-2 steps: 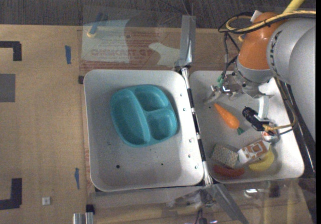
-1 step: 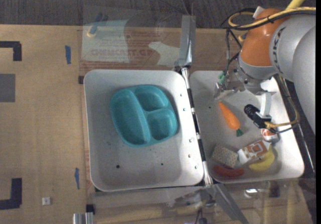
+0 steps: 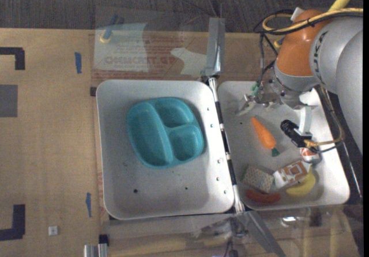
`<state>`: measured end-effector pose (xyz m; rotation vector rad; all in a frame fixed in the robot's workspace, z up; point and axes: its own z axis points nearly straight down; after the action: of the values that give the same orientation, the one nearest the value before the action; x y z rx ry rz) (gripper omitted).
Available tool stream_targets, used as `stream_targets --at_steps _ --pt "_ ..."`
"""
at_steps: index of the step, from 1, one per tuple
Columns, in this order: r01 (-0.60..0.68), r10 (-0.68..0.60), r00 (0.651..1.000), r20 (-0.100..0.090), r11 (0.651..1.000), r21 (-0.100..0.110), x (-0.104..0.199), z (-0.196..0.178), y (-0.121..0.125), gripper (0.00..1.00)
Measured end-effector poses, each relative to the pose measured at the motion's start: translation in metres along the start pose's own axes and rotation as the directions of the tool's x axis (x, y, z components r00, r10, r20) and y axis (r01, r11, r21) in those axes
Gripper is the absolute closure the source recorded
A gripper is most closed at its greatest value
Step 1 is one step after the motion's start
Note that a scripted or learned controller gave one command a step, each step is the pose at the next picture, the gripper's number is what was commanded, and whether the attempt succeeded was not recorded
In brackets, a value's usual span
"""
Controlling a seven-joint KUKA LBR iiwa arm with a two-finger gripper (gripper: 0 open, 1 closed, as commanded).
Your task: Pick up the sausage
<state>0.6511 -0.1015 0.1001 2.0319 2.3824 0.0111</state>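
While the gripper point(image 3: 249, 105) hovers — grip state unclear — the glossy red sausage point(image 3: 262, 196) lies well apart.

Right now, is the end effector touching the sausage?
Apart. The camera view shows the end effector near the right bin's top left, while the sausage lies at its bottom edge, carrot between them.
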Motion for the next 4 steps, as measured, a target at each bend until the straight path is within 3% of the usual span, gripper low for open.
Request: stream_targets --at_steps 1,2,3,4 --pt "0.040 -0.040 0.999 -0.002 0.999 0.008 0.004 0.012 -0.003 0.00" --pt "0.094 -0.094 0.996 -0.001 0.996 0.007 -0.059 -0.010 0.008 0.00" --pt "0.186 -0.186 0.983 -0.003 0.983 0.007 -0.022 0.013 0.000 0.00" --pt "0.183 -0.183 0.983 -0.001 0.983 -0.001 -0.024 0.000 0.002 1.00"
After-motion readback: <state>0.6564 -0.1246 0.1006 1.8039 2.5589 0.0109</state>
